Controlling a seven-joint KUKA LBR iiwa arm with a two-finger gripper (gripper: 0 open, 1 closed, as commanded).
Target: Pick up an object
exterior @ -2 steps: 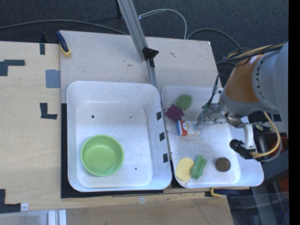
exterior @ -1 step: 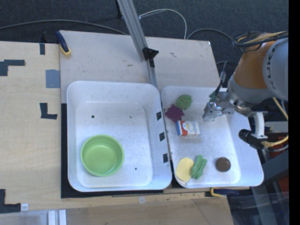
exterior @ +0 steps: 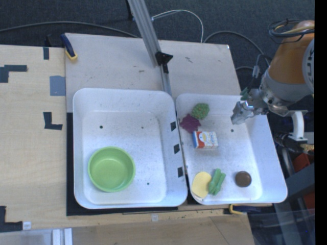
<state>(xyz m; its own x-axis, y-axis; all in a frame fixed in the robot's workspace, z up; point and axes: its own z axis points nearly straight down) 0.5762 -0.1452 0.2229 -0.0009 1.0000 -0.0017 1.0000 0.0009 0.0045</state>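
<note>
Hovering end effector [exterior: 239,117] right of the carton [exterior: 205,139], well apart.

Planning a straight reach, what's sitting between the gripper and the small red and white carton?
Nothing: the camera view shows bare white bin floor between the gripper and the carton.

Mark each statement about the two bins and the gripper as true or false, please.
1. The green bowl lies in the left bin. True.
2. The gripper hangs over the left bin. False: it is over the right bin.
3. The small carton is between the gripper's fingers. False: it lies on the bin floor, apart from the gripper.
4. The brown ball is in the right bin. True.
</note>
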